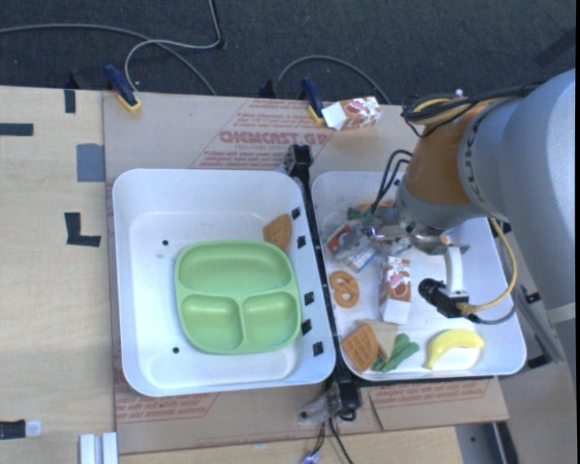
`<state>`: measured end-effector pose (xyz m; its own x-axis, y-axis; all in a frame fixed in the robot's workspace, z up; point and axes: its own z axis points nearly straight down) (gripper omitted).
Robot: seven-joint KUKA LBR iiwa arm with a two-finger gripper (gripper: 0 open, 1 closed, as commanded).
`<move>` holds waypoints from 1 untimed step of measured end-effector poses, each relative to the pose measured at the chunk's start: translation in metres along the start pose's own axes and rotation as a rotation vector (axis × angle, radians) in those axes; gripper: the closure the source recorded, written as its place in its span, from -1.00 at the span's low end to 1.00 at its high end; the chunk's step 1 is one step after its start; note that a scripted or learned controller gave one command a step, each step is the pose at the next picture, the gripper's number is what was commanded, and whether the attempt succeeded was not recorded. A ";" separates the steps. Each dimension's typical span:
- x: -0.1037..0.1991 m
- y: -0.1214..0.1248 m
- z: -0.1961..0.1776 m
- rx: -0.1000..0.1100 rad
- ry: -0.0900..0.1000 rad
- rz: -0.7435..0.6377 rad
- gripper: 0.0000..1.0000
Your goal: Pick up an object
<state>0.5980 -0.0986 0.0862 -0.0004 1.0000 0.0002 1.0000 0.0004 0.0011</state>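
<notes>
The gripper hangs low over the right bin, at the end of the arm coming in from the right. Its tip is buried among small wrapped items, and I cannot tell from this slanted view whether it is released, clenched or grasping anything.

Right at the tip, slightly to its left, lies a cluster of packets in red, white and silver; this looks like the likeliest target, practically under the gripper. Just below the tip lies a carton, white with a red patch, its long axis running top to bottom in the picture. A pretzel sits below and to the left. Further below are a waffle, a green pod beside it, and a banana lower right.

Well to the left, in the other bin, a green tray rests flat with an orange chip by its upper corner.

Red print on the cardboard above the bins seems to read "CHEMCAST"; the packet labels are too small to read.
</notes>
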 end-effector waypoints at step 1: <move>-0.002 0.054 -0.003 0.001 0.000 -0.001 -1.00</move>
<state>0.6517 -0.1001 0.0889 -0.0015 1.0000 -0.0002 1.0000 0.0015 -0.0002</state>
